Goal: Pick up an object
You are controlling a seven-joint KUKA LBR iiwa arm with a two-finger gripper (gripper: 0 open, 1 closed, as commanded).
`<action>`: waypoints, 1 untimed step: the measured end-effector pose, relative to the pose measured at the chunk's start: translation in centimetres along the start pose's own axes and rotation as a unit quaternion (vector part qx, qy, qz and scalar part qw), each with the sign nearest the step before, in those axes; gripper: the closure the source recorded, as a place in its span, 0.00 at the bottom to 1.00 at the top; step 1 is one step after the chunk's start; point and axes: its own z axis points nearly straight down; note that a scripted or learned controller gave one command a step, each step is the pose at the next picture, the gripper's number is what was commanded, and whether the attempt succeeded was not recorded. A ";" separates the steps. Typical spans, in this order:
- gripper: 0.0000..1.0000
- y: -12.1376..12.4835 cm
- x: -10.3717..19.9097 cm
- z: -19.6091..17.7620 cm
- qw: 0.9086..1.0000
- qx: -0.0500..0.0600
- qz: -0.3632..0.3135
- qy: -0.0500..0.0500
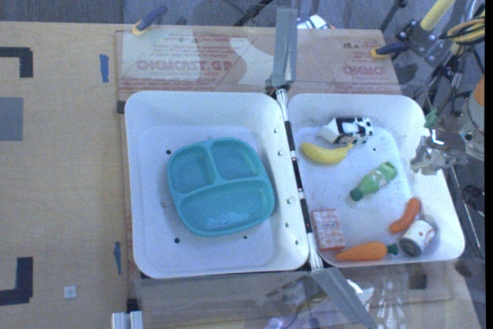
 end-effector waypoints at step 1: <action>1.00 3.1 7.1 1.4 0.963 0.001 0.270 0.000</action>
